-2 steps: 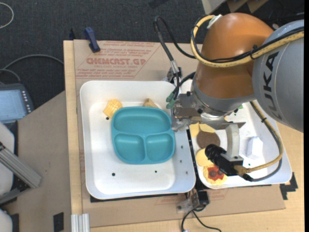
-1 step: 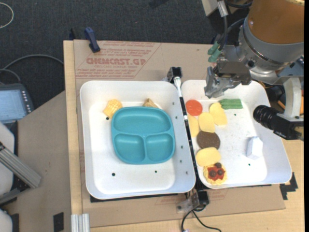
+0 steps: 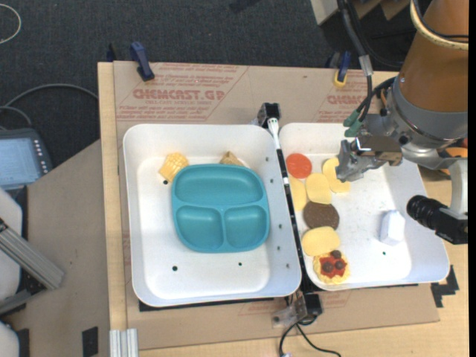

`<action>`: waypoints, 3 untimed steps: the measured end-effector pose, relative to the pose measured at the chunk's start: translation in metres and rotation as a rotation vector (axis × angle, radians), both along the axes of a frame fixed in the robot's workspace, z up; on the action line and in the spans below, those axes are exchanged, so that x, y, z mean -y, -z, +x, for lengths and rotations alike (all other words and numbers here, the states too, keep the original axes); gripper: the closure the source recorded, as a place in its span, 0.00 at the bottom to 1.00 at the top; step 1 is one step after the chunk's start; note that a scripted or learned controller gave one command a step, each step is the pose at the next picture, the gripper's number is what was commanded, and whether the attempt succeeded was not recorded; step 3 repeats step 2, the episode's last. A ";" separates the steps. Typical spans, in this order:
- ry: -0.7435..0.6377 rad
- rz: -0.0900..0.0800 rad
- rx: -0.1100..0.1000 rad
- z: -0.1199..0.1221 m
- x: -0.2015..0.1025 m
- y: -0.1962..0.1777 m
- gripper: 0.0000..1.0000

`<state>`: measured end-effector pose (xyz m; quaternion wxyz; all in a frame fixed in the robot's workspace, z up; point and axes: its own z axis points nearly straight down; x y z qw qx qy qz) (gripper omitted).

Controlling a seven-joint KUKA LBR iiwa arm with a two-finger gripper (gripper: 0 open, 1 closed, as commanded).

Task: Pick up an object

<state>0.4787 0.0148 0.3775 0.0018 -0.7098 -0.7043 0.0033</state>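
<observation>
The claw [image 3: 346, 171] hung low over the right shallow white bin [image 3: 416, 262], just above a pale yellow flat food piece [image 3: 320, 189]; whether it was open or closed could not be told. Beside that piece lay a round orange-red disc [image 3: 299, 165] and a dark brown round patty [image 3: 321, 215]. The left white bin [image 3: 145, 214] held a teal 3-compartment plastic tray [image 3: 220, 206].

Gripper [image 3: 346, 171] hovers over yellow food pieces [image 3: 321, 189] in right bin [image 3: 416, 266].
</observation>
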 end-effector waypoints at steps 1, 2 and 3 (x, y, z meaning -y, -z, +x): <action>-0.004 0.002 0.003 0.028 0.039 0.064 1.00; -0.011 0.003 0.003 -0.001 -0.019 0.069 1.00; -0.011 0.003 0.003 -0.001 -0.019 0.069 1.00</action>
